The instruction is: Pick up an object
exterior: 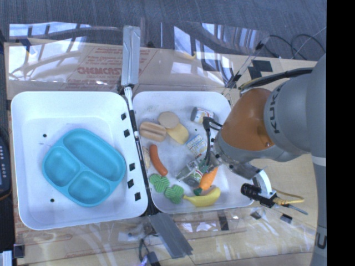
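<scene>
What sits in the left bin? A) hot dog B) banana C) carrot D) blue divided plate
D: the blue divided plate lies in the left bin, while the banana, hot dog and carrot are in the right bin.

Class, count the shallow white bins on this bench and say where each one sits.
2: the left bin holds a blue tray; the right bin, beside it, holds toy food.

**Two bins, side by side**

On your left, the bin holds a divided plate. In the right bin lie a sausage, bread roll, carrot and, nearest you, a banana.
</scene>
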Motion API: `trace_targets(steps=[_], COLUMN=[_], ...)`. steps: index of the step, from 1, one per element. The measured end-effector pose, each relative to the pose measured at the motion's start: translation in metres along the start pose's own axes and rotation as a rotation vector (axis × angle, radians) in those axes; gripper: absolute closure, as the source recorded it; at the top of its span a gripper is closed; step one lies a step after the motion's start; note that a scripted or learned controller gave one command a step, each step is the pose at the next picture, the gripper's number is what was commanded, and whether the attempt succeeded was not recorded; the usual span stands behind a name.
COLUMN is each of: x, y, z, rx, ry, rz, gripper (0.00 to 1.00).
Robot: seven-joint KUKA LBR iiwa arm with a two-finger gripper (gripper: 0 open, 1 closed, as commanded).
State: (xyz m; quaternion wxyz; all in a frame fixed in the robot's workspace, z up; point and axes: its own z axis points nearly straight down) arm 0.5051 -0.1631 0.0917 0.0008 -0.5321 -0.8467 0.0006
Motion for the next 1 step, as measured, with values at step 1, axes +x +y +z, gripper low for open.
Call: trace_targets(steps=[1], x=[-0.0004], y=[0.0044], z=[-0.0121], rx=[-0.008], ry=[-0.003], rz=[-0.007], gripper=[1.00])
